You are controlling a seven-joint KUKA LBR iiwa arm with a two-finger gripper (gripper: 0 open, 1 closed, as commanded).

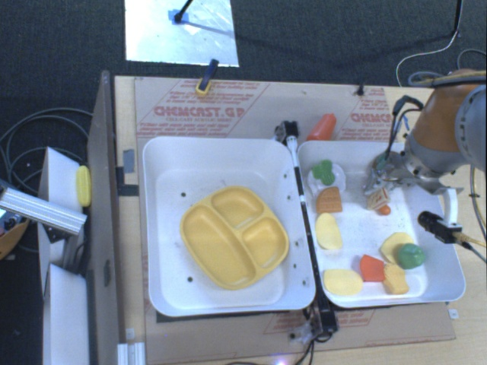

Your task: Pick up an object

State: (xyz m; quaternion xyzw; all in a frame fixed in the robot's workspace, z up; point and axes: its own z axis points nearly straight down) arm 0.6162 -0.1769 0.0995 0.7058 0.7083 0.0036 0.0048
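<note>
**Mia:** What is on the counter (251, 101)?

**Ben:** Two flat white bins sit side by side. The left bin (171, 173) is smooth plastic with round corners. A yellow tray (233, 236) lies in it. The tray is shiny and has three dips, one long and two small.

**Mia:** And the right bin (449, 276)?

**Ben:** It holds small toy foods. A green bumpy piece (323, 171) sits near the top left. Just below it is a tan ridged block (329, 200). Below that is a pale yellow oval (329, 232), and another pale yellow blob (343, 282) lies near the bottom rim. A red-orange wedge (371, 268) is beside a yellow chunk (396, 279). A round green ball (411, 255) rests on a yellow slice (393, 244).

**Mia:** Where is the arm?

**Ben:** The grey arm (456, 131) comes in from the right, with its orange band bent over the right bin. The gripper (378, 188) points down near the top of that bin.

**Mia:** Is it holding something?

**Ben:** A small tan block (377, 198) sits right at the tips, and a tiny red ball (385, 210) is just beside it. It is too small to tell whether the jaws are apart or clamped on the block.

**Mia:** What is that orange thing outside the bins?

**Ben:** An orange carrot shape (322, 126) lies on the counter, just above the right bin.
</note>
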